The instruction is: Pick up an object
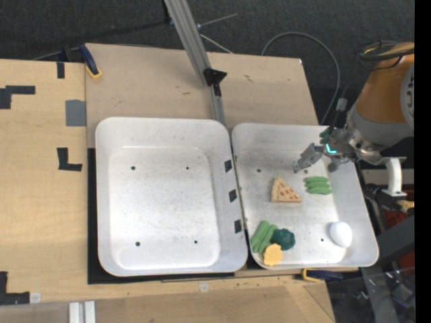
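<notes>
My gripper [316,165] hangs over the upper right part of the right bin [266,147], its fingers spread open with nothing between them. Just below it lies a green pea pod [318,185]. A tan wedge with red dots [285,192] rests left of the pod. Near the bin's front edge are a light green pod [263,234], a dark green lump [285,239] and a yellow piece [273,254], close together. A white egg-shaped object [340,233] sits at the front right.
The left bin [161,194] lies beside the right one, with black clips along the shared rim. A slanted metal pole [192,36] rises behind the bins. The arm's orange band [380,93] is at the right.
</notes>
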Action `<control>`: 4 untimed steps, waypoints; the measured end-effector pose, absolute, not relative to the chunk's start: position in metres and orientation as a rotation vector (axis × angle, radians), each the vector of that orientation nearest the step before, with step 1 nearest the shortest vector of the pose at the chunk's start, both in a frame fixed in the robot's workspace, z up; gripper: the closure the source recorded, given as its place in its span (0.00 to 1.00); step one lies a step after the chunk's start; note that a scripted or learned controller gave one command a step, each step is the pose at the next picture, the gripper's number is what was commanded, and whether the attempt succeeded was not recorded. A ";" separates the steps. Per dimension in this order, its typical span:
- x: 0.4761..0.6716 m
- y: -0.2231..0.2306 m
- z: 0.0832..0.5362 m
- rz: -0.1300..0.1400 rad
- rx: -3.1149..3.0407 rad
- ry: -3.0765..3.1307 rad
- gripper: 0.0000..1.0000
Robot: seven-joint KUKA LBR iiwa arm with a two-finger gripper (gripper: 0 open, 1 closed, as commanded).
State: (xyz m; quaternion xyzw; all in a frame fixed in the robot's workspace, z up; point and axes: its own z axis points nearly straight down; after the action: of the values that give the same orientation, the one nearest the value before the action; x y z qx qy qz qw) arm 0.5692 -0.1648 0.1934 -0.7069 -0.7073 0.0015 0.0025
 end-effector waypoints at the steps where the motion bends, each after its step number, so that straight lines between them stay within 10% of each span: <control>1: 0.570 -0.165 0.196 0.001 -2.219 -2.223 0.00; 3: 0.573 -0.156 0.092 0.007 -2.216 -2.219 0.00; 4: 0.575 -0.156 0.105 0.003 -2.217 -2.222 1.00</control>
State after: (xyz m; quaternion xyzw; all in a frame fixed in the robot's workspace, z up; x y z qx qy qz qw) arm 0.5748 -0.1556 0.1049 -0.7063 -0.7079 0.0010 0.0013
